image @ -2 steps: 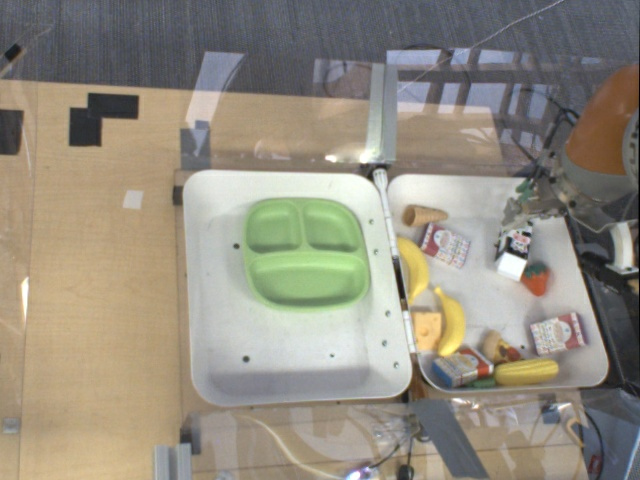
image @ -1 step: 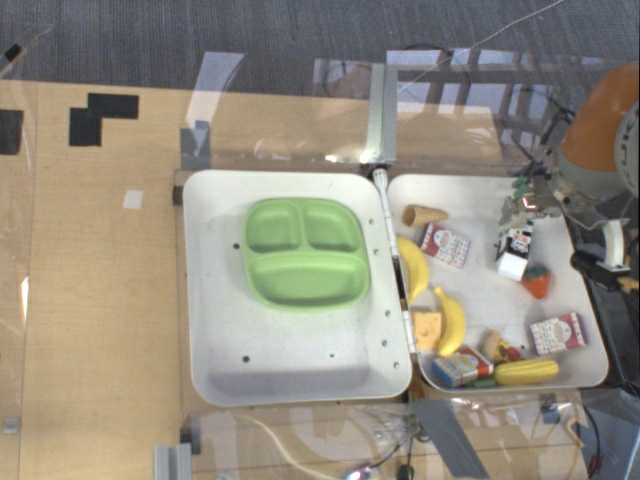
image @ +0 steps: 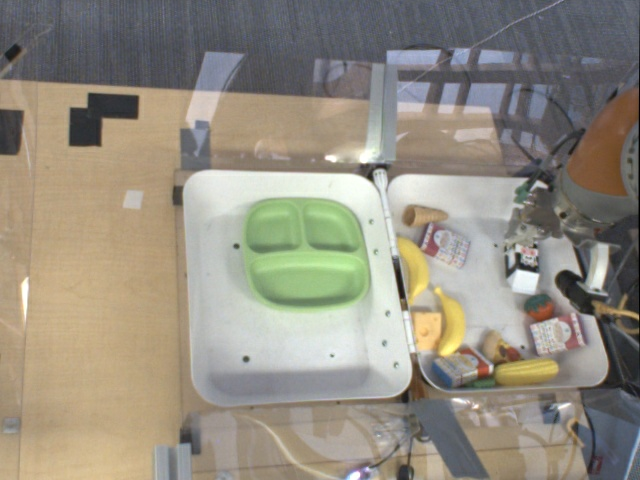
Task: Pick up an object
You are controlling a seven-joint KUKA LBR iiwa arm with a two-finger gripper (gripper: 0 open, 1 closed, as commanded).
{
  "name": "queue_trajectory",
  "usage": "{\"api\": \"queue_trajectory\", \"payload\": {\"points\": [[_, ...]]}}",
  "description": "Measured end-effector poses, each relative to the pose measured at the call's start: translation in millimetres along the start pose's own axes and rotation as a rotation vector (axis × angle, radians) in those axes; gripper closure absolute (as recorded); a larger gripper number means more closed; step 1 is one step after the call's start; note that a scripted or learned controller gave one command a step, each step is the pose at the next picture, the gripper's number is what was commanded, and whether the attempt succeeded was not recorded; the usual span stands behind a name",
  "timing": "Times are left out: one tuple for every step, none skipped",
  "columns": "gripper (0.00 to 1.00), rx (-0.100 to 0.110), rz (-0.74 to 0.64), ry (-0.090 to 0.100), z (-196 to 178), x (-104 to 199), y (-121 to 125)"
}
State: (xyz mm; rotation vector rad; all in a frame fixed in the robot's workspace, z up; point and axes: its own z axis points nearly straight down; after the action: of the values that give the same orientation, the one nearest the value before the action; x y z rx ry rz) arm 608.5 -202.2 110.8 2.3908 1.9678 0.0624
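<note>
Currently, the hand [image: 524,253] is seen low over the right part of the right bin [image: 480,196], reached in from the right on a grey arm with an orange band [image: 606,158]. Whether its fingers are spread or closed cannot be told, as the wrist hardware hides them from above. Directly beneath it a small black and white carton [image: 524,268] is seen, though a grip on it cannot be confirmed.

Just below and to the right, a red and white carton [image: 558,334] lies near the bin's lower right corner, with a small red and green piece [image: 541,306] beside it. Along the bottom wall a yellow oblong toy [image: 526,372] rests, and left of it a red and blue box [image: 461,368]. Further left, two bananas [image: 414,268] [image: 451,320] are laid near the divider, with an orange cheese wedge [image: 427,330] touching the lower one. Above them a white and red snack carton [image: 445,245] is tilted, and an ice cream cone [image: 425,214] lies above that.

Beyond the divider, the left bin [image: 215,348] holds a green divided plate [image: 304,252], placed roughly at its centre. Both bins are carried on a pale wooden desk [image: 90,298].
</note>
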Motion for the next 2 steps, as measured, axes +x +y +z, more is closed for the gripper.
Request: {"api": "queue_trajectory", "payload": {"points": [[1.00,-0.006,0.082,-0.006,-1.5,1.3,-23.2],[1.00,0.044,0.189,-0.005,18.2,83.7,-36.6]]}}
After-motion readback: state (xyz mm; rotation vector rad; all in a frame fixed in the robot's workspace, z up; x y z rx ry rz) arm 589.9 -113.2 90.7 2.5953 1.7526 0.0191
